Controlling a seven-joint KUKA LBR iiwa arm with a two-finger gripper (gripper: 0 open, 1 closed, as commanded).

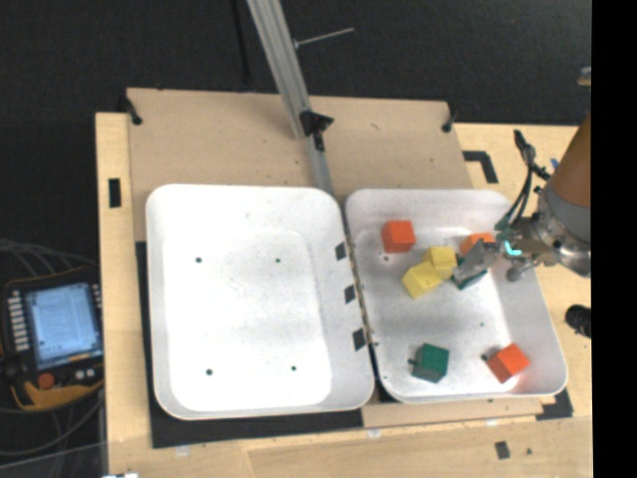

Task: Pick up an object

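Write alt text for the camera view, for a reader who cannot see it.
A grey robot arm reaches in from the right, its gripper low over the right bin beside two yellow blocks. That bin also has an orange block near the back, a green block and another orange block near the front. The left bin sits alongside.

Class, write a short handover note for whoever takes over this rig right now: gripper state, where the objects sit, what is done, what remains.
Gripper: low in the right bin, beside the yellow blocks; whether the jaws are open or shut cannot be told, and nothing is visibly held.
Objects, all in the right bin: orange cube at the back, yellow blocks mid-bin, green block at the front, orange block front right, a teal piece under the gripper.
Done: arm has reached into the bin.
Left: grasp one object and lift it.
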